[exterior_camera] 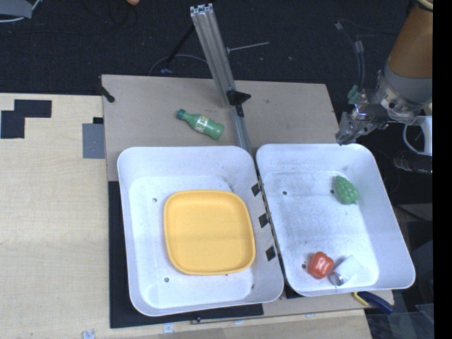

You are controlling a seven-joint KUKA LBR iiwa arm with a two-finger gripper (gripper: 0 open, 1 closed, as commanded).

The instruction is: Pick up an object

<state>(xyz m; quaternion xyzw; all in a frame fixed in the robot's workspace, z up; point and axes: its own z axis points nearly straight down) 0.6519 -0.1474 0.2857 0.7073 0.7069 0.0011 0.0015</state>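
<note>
Two shallow white bins sit side by side on the bench. The left bin (141, 182) holds a square yellow plate (209, 231) with rounded corners and a raised rim, lying flat near its middle. The right bin (304, 189) holds the small things to be picked. By its right wall, in the upper half, lies a green, bumpy, rounded lump (345, 189), possibly a toy vegetable or a bunch of grapes. Near the bin's lower edge lies a red-orange pepper-like toy (320, 265), with a small grey metallic piece (336, 279) touching its right side. The grey arm with its orange band (412, 37) reaches in from the upper right. Its gripper (351, 129) hangs at the right bin's upper right corner, above the rim, apart from all three things; nothing sits between its fingers, whose spread cannot be told. Beyond the bins, a small green bottle (200, 123) lies on its side on the brown board, left of a slanted aluminium rail (219, 55).
</note>
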